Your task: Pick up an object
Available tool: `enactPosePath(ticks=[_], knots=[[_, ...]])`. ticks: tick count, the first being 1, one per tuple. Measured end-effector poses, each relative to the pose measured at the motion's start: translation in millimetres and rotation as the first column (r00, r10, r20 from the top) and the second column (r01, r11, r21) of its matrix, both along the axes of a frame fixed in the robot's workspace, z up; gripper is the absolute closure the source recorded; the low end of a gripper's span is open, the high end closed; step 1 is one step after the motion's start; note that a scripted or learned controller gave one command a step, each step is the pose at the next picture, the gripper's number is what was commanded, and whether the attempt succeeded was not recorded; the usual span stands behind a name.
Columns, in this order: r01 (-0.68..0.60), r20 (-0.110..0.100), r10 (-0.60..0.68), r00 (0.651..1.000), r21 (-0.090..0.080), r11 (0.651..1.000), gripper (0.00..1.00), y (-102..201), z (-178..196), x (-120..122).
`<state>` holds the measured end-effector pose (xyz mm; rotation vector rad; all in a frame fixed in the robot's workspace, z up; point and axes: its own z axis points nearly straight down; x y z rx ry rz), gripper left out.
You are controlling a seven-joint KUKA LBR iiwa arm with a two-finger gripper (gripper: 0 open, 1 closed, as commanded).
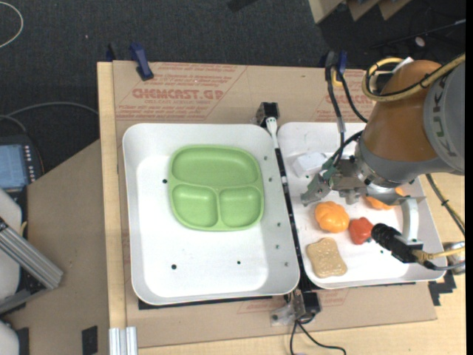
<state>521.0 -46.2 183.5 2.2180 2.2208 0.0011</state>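
The right bin [295, 135] holds an orange round fruit [331, 217], a small red piece [360, 230], a tan flat biscuit-like piece [326, 258] and a pale crumpled piece [307, 162]. An orange carrot-like piece [379, 203] pokes out from under the arm. My gripper [328, 184] hangs low over the middle of this bin, just above and behind the orange fruit. Nothing is seen in its grasp.
The left bin [140, 220] carries a green divided plate [216, 187]. A ridge where the two bins meet [284, 198] runs just left of the gripper. The arm's orange and grey body [403, 124] covers the right bin's back right part.
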Motion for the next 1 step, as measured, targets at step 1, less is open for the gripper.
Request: enactPosePath(ticks=[1], knots=[[0.003, -0.009, -0.003, 1.0, 0.004, 1.0, 0.0, 5.3, 0.9, -44.1]])
